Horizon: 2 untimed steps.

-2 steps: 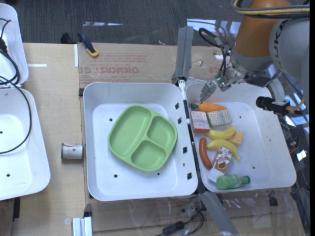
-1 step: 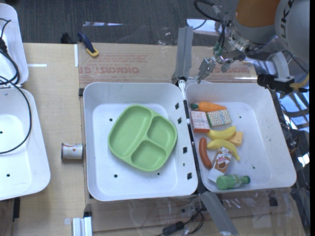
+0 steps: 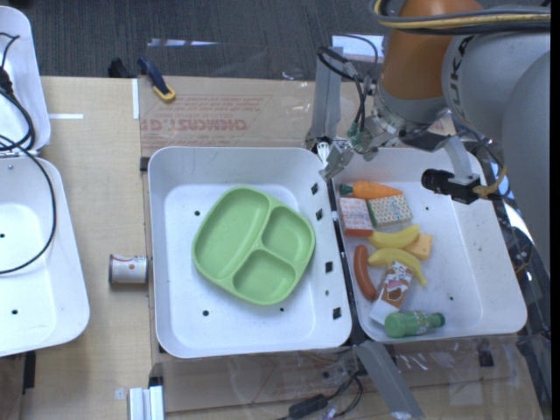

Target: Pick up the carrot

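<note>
The carrot [image 3: 372, 189] is lying on its side at the far end of the right bin [image 3: 477, 269], its green top pointing toward the divider, just beside a pink block [image 3: 355, 216] and a speckled block [image 3: 389, 209], with the bananas [image 3: 395, 248] nearer the camera; the crowding is likely leaving only the carrot's upper side free for a grasp from above. The left bin [image 3: 166, 261] is holding a green divided plate [image 3: 254, 245]. The arm is reaching in from the right, its wrist bending down so the gripper [image 3: 337, 157] is hanging over the far inner corner, just beside the carrot's leafy end. Whether the pincer is apart or together cannot be told; nothing is showing between its tips.
</note>
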Each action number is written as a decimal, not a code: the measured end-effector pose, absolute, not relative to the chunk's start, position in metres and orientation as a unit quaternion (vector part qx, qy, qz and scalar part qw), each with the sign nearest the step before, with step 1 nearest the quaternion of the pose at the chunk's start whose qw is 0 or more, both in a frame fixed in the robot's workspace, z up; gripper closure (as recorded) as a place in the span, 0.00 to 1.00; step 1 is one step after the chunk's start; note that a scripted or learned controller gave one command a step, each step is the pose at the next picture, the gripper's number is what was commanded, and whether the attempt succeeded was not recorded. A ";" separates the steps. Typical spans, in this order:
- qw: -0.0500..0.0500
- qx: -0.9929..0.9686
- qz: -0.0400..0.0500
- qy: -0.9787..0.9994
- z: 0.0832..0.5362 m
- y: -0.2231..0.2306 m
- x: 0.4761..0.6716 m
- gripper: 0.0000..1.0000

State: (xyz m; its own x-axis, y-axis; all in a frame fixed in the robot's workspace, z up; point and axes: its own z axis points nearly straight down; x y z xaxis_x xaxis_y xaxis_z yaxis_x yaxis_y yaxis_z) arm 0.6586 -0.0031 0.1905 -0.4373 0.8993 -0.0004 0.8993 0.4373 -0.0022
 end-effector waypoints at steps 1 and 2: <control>-0.001 -0.553 0.000 -0.833 0.247 -0.016 0.659 0.00; 0.000 -0.575 0.001 -0.818 0.191 -0.089 0.648 0.00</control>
State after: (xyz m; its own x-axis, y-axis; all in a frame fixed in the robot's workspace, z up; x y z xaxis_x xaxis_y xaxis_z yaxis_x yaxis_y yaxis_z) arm 0.6478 -0.0887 0.1907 -0.3398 0.9405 -0.0013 0.9405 0.3398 -0.0024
